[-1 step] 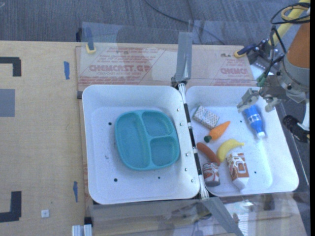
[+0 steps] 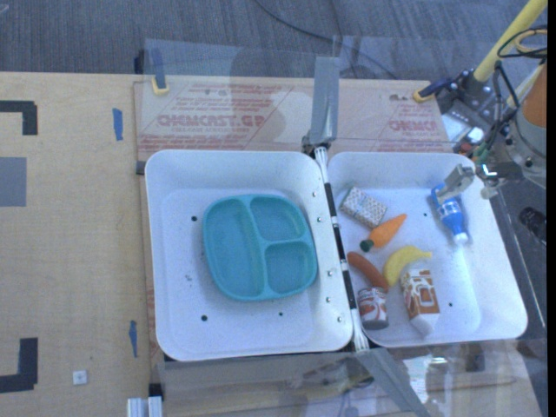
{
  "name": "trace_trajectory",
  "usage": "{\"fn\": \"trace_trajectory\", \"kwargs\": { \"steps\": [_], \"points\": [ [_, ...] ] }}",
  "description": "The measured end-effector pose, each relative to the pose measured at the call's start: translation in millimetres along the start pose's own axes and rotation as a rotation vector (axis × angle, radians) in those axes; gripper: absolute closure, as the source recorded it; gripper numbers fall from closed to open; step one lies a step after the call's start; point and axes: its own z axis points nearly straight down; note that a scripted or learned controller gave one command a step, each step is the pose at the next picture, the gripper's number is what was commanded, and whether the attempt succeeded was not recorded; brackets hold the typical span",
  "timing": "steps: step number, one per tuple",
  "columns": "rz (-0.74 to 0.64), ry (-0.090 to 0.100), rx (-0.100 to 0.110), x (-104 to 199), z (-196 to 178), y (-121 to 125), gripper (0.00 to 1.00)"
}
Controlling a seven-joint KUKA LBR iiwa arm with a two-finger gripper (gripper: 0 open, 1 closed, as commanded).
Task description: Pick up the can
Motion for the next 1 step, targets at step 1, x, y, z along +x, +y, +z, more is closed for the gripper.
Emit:
{"fn": "trace_trajectory", "kwargs": {
  "steps": [1],
  "points": [
    [0.041, 0.005, -0.006, -12.0, 103.1, 17.7, 0.00]
  ]
}}
